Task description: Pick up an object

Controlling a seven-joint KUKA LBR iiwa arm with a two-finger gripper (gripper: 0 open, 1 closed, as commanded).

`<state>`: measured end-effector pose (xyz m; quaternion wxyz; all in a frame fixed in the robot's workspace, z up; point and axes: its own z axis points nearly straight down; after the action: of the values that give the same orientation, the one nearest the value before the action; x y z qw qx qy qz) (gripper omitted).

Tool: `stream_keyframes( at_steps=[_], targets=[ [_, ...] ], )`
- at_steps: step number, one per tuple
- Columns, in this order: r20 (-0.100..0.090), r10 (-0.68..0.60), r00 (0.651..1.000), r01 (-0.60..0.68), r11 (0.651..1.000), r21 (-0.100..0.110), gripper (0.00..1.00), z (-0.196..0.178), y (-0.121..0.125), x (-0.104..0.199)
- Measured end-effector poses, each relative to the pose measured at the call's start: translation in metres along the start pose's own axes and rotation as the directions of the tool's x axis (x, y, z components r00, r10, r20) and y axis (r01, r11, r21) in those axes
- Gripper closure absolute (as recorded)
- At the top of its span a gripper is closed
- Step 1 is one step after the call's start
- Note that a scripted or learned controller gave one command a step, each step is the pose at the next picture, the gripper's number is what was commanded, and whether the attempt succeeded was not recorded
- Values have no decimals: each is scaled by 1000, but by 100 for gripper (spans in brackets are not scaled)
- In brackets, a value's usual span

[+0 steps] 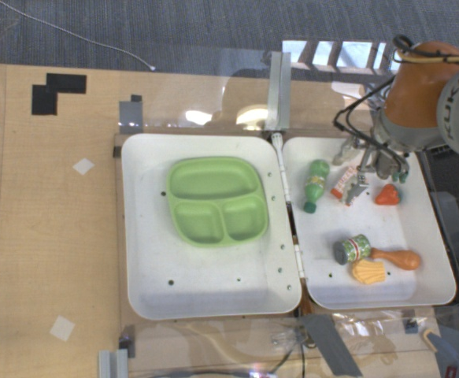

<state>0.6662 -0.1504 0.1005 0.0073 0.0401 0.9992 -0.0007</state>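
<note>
- Tool [363, 186] low over the far part of the right bin [438, 290], hanging from the grey arm [426, 93] that reaches in from the right; fingers slightly apart, tips at a small red-and-white object [342, 186], nothing clearly between them.
- Red-and-white object lying flat just left of the tool, probably the intended pick, since it sits closest to the tips.
- Green bottle [315, 183] lying further left, near the wall shared by the bins, a little apart from the tool.
- Small red piece [387, 195] just right of the tool, close enough to be bumped on descent.
- Near part of the same bin: green-banded can [355, 249], orange pear-shaped piece [397, 257] and yellow piece [368, 272] clustered together, well apart from the tool.
- Left bin [146, 290] carrying a green divided tray [216, 201], likely a drop spot.
- Both bins side by side on the bench [48, 235], keeping loose things within reach.
</note>
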Motion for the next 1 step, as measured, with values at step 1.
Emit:
stream_keyframes(
  at_steps=[1],
  targets=[
    [-15,250,968,-250,968,2,0,12,55,10]
  ],
)
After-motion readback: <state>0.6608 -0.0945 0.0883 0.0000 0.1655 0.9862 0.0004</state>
